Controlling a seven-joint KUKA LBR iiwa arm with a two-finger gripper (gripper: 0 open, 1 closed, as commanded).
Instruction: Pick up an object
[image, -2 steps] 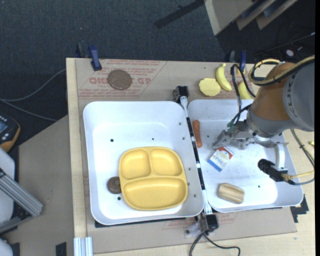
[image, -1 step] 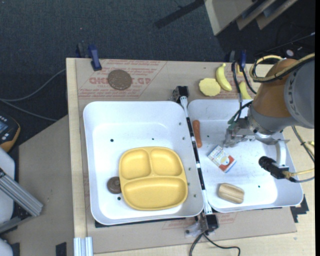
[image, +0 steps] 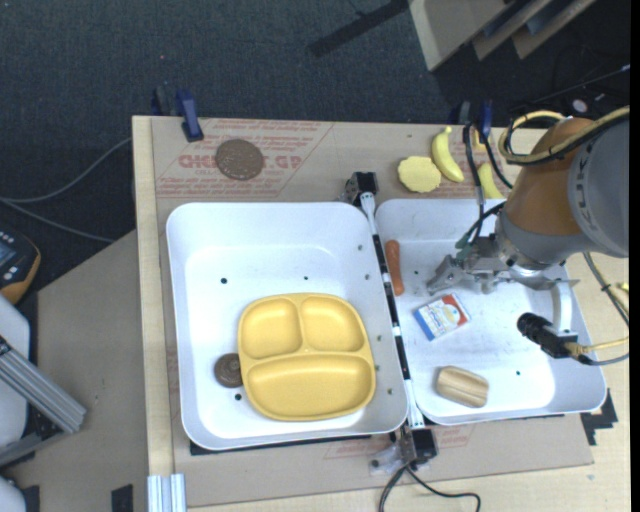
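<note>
On the surface (image: 150, 300) sit two shallow white bins side by side. The left bin (image: 200, 240) holds a yellow divided plate (image: 303, 355) with three compartments, lying flat near the bin's front half, and a small brown round piece (image: 228, 371) touching or just beside the plate's left edge. The right bin (image: 540, 395) holds an orange-red stick-shaped item (image: 394, 266) lying along its left wall, a small blue and white packet (image: 441, 317) near the middle, and a tan block like a bread roll (image: 461, 386) near the front. The grey arm with its orange band (image: 545, 195) reaches in from the right over the right bin, and the hand (image: 470, 270) hangs low above the bin's back part, its metal fingers (image: 445, 272) spread moderately apart with nothing between them; the packet lies just in front of the hand, apart from it. Behind the bins, on the bare board, lie a brown disc (image: 239, 158), a yellow lumpy piece (image: 420, 174) and a banana (image: 447, 155) beside it.
</note>
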